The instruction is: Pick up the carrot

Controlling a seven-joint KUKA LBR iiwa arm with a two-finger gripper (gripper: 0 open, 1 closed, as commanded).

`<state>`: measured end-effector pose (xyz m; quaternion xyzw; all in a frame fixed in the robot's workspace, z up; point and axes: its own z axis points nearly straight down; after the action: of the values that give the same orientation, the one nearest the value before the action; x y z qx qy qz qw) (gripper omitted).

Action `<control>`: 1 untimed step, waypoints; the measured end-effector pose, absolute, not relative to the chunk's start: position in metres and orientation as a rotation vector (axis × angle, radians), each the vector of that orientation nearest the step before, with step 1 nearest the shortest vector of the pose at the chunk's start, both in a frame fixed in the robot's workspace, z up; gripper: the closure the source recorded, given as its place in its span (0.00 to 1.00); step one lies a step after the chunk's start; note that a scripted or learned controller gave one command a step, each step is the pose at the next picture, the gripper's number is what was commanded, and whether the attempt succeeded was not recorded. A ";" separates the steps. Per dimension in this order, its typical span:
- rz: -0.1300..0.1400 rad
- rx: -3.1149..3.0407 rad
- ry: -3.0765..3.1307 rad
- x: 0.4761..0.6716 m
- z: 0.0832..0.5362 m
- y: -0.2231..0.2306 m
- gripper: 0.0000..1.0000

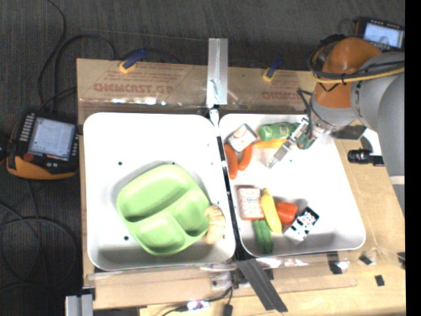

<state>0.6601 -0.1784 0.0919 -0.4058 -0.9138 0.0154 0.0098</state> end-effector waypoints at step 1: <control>0.005 -0.751 -3.054 0.623 0.166 -0.203 0.00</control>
<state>0.6230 -0.2029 0.1661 -0.2387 -0.9711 0.0015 -0.0017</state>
